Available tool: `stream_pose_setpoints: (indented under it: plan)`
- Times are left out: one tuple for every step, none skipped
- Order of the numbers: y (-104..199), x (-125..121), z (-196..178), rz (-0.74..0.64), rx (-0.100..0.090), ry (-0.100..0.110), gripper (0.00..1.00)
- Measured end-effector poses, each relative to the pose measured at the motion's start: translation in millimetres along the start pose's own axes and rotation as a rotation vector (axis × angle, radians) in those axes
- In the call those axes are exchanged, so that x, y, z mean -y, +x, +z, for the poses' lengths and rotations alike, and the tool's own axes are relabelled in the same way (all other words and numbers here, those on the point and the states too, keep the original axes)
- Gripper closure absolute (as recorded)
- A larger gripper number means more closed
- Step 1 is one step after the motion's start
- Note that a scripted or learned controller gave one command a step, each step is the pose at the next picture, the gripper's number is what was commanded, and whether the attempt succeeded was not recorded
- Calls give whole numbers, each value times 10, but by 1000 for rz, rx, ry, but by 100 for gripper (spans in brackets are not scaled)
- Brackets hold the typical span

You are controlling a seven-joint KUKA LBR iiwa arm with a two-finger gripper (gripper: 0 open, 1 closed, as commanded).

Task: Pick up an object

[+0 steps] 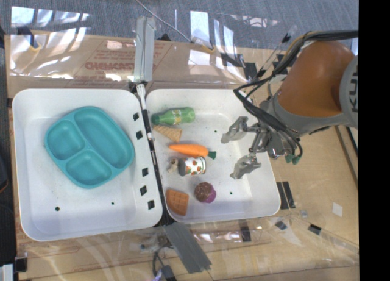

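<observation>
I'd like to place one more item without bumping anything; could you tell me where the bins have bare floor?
Left bin: bare strips in front of and right of the teal divided plate. Right bin: bare floor between the carrot and the open hand. Crowded: the right bin's left side, from green bottle to waffle.

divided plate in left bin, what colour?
Teal, plain, no pattern. The divided plate shows best in the camera view.

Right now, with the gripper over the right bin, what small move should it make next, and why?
Probably shift the gripper toward the carrot before lowering. Its open fingers hang above bare floor of the right bin and hold nothing. The carrot lies at about the same height in the view, apart from the bottle and can.
</observation>
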State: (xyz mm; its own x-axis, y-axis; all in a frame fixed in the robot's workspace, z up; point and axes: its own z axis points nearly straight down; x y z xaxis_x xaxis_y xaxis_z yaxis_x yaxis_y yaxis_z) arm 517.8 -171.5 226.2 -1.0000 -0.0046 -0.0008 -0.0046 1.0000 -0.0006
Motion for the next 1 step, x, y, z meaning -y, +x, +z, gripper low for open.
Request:
stream_pose_setpoints:
  plan:
    - [350,3,1325,89,5,1,0]
